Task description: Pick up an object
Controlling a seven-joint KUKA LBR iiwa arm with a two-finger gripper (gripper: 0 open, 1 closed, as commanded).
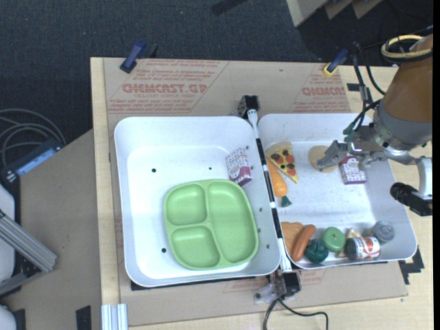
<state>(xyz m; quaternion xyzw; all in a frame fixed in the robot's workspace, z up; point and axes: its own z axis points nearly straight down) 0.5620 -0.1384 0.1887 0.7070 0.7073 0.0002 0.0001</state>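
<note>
My gripper (344, 159) hangs over the back of the right bin (395, 208) and stands open. One grey finger (330, 155) reaches left toward a tan round cookie (318, 158). A small red and white carton (353, 172) lies right below the hand, partly covered by it; nothing shows clamped between the fingers. A pizza slice (282, 159) and a carrot (277, 179) lie at this bin's left wall.
Along the right bin's front sit orange sausage-like pieces (300, 238), two green toys (333, 238), a can (365, 247) and a grey lump (383, 231). The left bin (137, 184) bears a green divided plate (208, 223) and a pink carton (238, 166).
</note>
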